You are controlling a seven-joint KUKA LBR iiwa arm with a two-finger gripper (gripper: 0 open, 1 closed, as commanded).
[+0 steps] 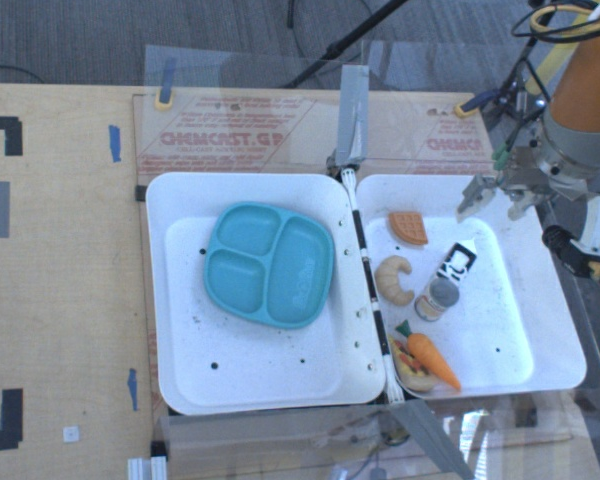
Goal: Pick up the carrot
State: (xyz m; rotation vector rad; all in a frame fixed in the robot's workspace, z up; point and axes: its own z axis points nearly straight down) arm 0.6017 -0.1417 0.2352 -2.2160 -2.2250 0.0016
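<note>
The orange carrot (432, 359) with a green top lies in the right bin's near left corner, resting partly on a pale banana-like piece (412, 373). My gripper (497, 196) hangs over the far right part of the right bin (540, 368), well away from the carrot. Its two fingers are spread apart with nothing between them.
In the right bin also lie a waffle-like biscuit (409, 228), a croissant (393, 279), a small can (436, 300) and a black-and-white packet (458, 262). A teal divided plate (270, 264) sits in the left bin (180, 368). A divider wall (368, 298) runs between the bins.
</note>
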